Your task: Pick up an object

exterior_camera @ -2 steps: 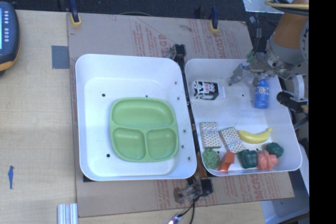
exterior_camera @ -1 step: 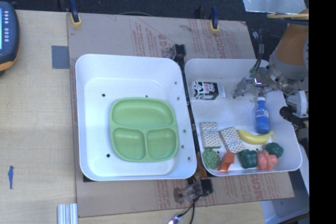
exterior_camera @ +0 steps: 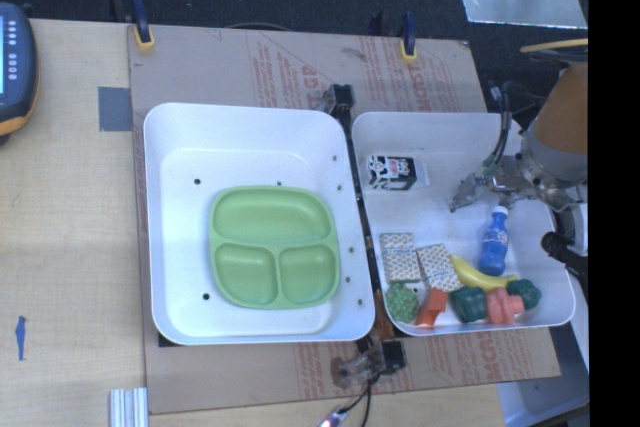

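I see my hand (exterior_camera: 478, 190) open and holding nothing above the right bin (exterior_camera: 400, 130), so the blue bottle (exterior_camera: 493, 240) is still not picked up.

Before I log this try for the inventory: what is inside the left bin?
The left bin holds one green divided tray, lying flat, its three compartments bare. Whatever lies beneath the tray is covered, so I cannot tell.

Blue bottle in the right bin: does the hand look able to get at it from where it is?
Probably yes. The hand sits just up-left of the blue bottle, with bare bin floor between them. The banana touches only the bottle's lower end, so its top looks free.
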